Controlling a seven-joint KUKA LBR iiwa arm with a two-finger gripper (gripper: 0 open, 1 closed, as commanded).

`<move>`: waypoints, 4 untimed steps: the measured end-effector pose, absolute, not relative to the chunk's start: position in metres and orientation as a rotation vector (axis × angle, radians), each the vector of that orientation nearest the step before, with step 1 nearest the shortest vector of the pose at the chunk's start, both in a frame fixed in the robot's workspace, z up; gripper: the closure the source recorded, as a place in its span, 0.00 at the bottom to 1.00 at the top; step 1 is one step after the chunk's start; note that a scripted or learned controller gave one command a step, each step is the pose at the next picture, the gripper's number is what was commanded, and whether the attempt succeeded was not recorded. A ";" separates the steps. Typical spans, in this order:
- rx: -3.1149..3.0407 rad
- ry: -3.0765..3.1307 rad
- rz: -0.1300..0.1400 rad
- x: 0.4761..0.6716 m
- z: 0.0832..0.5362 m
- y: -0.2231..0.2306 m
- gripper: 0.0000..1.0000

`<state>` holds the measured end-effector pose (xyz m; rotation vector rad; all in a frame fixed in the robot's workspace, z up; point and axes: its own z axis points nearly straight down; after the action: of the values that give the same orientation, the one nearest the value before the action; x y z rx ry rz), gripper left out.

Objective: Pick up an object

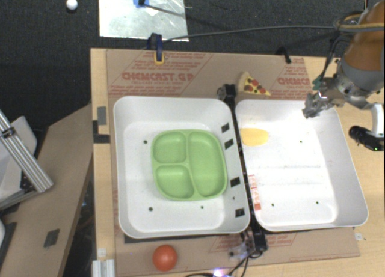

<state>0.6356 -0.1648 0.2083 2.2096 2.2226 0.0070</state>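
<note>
The claw [313, 105] hovered over the right bin's [337, 149] far corner, its grip impossible to judge, well apart from the yellow piece [255, 136], likely its target.

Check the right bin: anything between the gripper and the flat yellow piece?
Nothing visible. The gripper sits over the right white bin near its far right corner; the flat yellow oval piece lies at the bin's far left, and only bare white floor lies between them.
</note>
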 end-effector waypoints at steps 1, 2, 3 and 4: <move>2.208 2.223 0.007 0.639 0.270 -0.173 1.00; 2.211 2.231 0.003 0.626 0.275 -0.120 1.00; 2.211 2.232 0.003 0.617 0.277 -0.069 1.00; 2.213 2.232 0.001 0.600 0.258 -0.020 1.00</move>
<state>0.5996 -0.0200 0.2580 2.2130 2.2322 0.0009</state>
